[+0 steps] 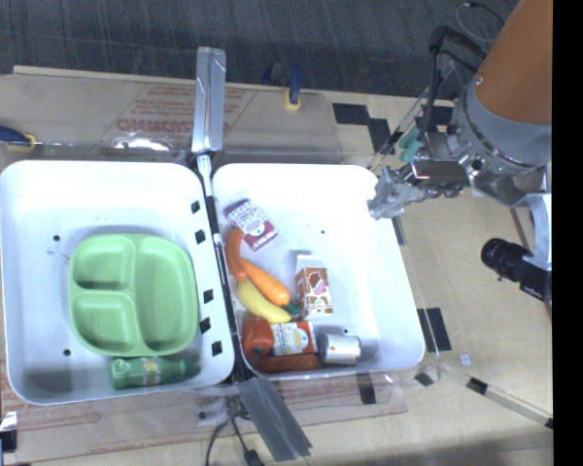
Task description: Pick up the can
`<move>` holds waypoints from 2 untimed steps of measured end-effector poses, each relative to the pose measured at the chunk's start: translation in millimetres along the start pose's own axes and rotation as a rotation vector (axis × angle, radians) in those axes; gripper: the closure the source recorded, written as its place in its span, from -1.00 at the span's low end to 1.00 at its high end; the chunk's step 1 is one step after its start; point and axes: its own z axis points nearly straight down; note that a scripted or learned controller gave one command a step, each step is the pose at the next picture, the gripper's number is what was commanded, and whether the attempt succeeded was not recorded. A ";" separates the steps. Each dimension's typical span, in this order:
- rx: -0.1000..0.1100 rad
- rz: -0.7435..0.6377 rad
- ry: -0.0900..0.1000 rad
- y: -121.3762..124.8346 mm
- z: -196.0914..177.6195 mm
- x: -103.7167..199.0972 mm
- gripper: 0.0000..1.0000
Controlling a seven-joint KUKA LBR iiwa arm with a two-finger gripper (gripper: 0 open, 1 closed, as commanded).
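Note:
The can [341, 349] is small and silver. It lies on its side at the near right corner of the right bin [374, 280], just right of a red bottle [275, 343]. My gripper [385, 203] hangs over the far right rim of that bin, well behind the can and apart from it. Nothing shows in its grasp. The grey wrist and orange band rise toward the upper right.
The right bin also holds a purple snack packet [250, 223], a carrot [262, 277], a banana [262, 304] and a small carton [312, 290]. In the left bin [29, 202] sit a green divided tray [134, 292] and a green bottle [154, 369].

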 end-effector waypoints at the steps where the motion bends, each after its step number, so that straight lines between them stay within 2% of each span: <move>1: 0.000 0.000 0.000 0.0 0.1 -0.1 -1.00; 2: 0.002 -0.009 -0.001 1.0 -9.8 1.6 1.00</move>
